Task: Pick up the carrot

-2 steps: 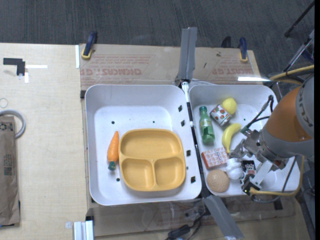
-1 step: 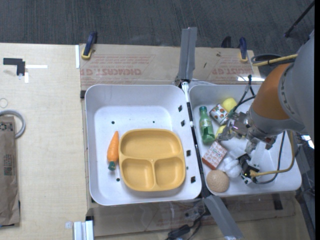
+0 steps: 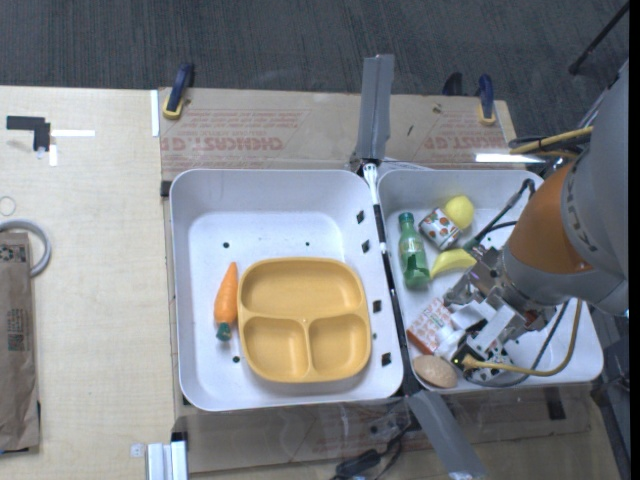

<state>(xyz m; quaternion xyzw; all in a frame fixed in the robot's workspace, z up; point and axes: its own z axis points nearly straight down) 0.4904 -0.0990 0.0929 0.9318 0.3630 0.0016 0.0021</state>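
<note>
**Operator:** Where is the carrot right now?

**Spotter:** You have the carrot (image 3: 227,295) in the left bin (image 3: 195,203), lying on the white floor just beside the left edge of the yellow tray (image 3: 303,318). It points roughly away from you, orange tip toward the far side, green stub at the near end. Nothing is touching it except perhaps the tray rim; from this angle you can't be sure they meet.

**Operator:** And the arm?

**Spotter:** Your arm (image 3: 590,208) comes in from the right and hangs over the right bin (image 3: 590,363), well apart from the carrot. The gripper (image 3: 478,330) sits low over the near part of that bin, among cables and clutter.

**Operator:** Is the pincer open? Has it got anything?

**Spotter:** You can't tell from this view. Its tip is lost against the wires and the packet below it, so whether it is spread or closed, or has hold of anything, is not readable.

**Operator:** What else is in that right bin?

**Spotter:** You see a green bottle (image 3: 410,250) lying along the left wall, a small can (image 3: 439,228) and a lemon (image 3: 459,209) toward the far side, a banana (image 3: 453,262) just right of the bottle, a red and white packet (image 3: 430,324) under the gripper, and a tan round thing (image 3: 435,370) at the near edge.
</note>
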